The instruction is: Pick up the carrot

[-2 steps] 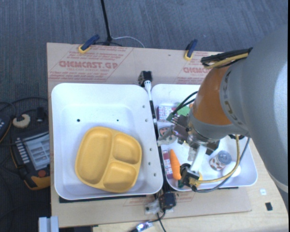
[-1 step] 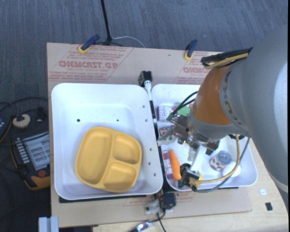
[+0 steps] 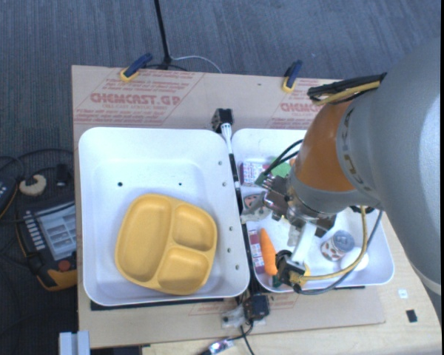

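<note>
One slim orange carrot (image 3: 267, 248) lies unlifted in the right shallow white bin (image 3: 374, 271); the gripper (image 3: 275, 207) hangs near it, whether spread or closed I cannot tell.

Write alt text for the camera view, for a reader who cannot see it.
A grey-and-orange robot arm hangs low over the right bin, where an orange carrot lies by the wall nearest the other bin. The left bin holds a yellow divided plate.
</note>
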You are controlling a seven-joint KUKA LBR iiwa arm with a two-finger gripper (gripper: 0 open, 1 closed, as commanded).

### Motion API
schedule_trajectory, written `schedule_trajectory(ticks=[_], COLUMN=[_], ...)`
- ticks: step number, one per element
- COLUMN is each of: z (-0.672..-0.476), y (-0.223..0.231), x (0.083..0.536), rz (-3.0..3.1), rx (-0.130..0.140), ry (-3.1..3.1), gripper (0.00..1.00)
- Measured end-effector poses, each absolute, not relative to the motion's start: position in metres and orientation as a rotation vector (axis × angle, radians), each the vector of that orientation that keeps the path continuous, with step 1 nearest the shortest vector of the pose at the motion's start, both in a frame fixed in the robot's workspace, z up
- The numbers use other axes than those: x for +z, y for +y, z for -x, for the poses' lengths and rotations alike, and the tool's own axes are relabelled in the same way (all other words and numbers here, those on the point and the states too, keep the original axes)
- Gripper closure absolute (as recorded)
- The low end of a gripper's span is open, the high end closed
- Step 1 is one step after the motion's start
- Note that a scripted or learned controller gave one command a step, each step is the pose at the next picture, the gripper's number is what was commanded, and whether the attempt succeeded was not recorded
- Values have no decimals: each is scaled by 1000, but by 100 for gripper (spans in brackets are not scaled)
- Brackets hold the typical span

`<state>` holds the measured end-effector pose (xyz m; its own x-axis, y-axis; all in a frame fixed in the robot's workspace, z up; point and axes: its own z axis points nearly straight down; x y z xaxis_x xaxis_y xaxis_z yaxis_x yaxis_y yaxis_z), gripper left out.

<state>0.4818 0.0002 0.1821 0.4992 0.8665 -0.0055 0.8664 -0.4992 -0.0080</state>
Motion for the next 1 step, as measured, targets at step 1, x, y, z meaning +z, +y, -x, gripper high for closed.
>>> schedule_trajectory(ticks=[1], z=[-482], y=[0], x=[182], rz=[2716], rx=[14], ry=[-1570], gripper=[0])
